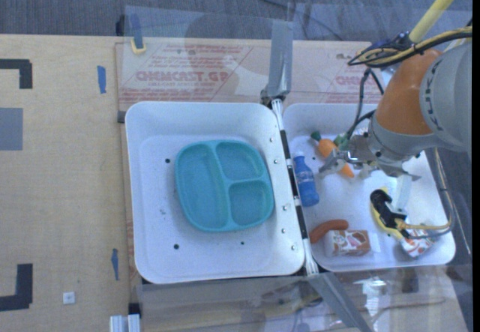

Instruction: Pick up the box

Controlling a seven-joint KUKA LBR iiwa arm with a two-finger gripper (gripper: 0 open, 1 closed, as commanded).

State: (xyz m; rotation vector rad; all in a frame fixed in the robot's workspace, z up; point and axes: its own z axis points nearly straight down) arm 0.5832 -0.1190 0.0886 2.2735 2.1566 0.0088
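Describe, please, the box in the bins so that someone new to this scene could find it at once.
Look in the right-hand bin, the one the arm reaches over, and go to its near edge. There the box lies flat, just below a reddish-brown sausage. It is the only flat-sided item there, with a brown and white printed face.

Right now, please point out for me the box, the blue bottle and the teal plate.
box (350, 243), camera view, middle of its printed top face.
blue bottle (304, 182), camera view, middle of its body.
teal plate (224, 185), camera view, ridge where its three compartments meet.
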